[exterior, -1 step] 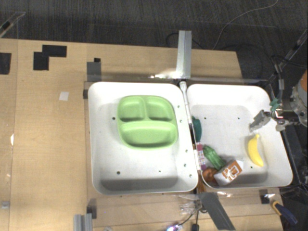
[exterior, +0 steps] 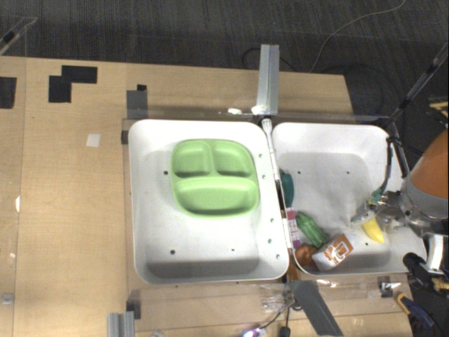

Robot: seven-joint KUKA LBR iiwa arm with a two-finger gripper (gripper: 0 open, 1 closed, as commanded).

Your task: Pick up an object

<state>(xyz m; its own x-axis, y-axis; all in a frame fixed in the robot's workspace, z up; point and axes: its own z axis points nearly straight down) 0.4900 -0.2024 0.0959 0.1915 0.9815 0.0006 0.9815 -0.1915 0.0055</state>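
A green sectioned plate [exterior: 213, 176] is seen lying in the left bin [exterior: 151, 258]. In the right bin [exterior: 330, 142], a green item [exterior: 309, 228], an orange-white packet [exterior: 335, 251] and a yellow object [exterior: 374, 230] are gathered near the front. The hand [exterior: 382, 203] is positioned beside the yellow object at the right; its state cannot be told.

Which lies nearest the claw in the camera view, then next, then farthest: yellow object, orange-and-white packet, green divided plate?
1. Yellow object, right bin, right beside the claw.
2. Orange-and-white packet, right bin's near edge, further left.
3. Green divided plate, over in the left bin.
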